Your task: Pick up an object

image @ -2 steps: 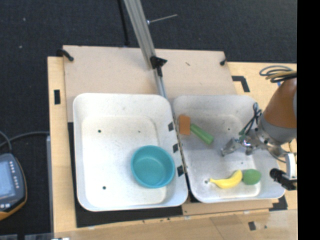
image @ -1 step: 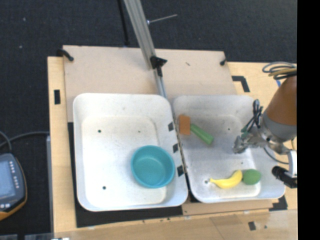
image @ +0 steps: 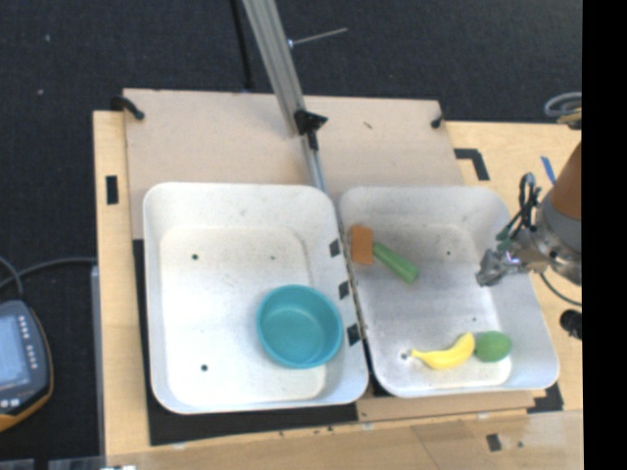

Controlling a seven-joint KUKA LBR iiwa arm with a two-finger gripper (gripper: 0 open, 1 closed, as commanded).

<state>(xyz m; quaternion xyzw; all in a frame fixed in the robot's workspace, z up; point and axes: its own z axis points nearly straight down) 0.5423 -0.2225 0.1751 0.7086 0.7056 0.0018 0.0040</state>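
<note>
In the right bin (image: 431, 209) an orange block (image: 361, 245) lies at the left wall with a green cylinder (image: 396, 263) touching it. A yellow banana (image: 445, 353) and a green lime-like ball (image: 493, 347) rest near the front edge. A teal bowl (image: 299, 325) sits in the left bin (image: 196, 213) at its front right. My gripper (image: 491, 268) hangs over the right side of the right bin, above and right of the banana, with nothing seen between its fingers.
A slanted aluminium rail (image: 279, 62) rises from behind the bins, ending at a black clamp (image: 310, 122) between them. A handheld pendant (image: 20, 360) lies at the far left, off the bench. The arm's wrist (image: 563, 213) enters from the right.
</note>
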